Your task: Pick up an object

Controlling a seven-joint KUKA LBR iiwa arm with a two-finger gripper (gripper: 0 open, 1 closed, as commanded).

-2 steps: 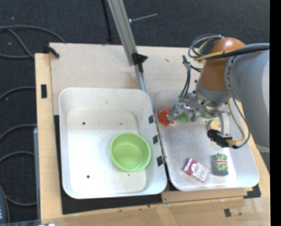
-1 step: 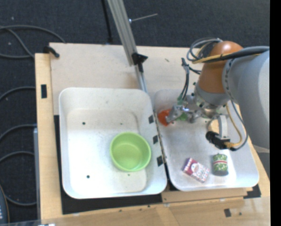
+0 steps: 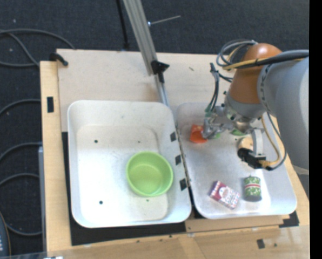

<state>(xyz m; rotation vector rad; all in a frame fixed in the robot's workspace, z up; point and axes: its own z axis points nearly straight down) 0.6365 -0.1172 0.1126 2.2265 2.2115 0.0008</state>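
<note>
My gripper reaches down into the back left part of the right bin. A small orange object lies right against its tip on the left side; whether it is gripped is not visible. Nearer the front of the same bin lie a red and white packet and a small green can, both well apart from the gripper. A light green bowl sits upright in the left bin.
A slanted metal pole rises from behind the bins, its base near the divide between them. Cables hang off the wrist over the right bin. The wooden bench surrounds both bins.
</note>
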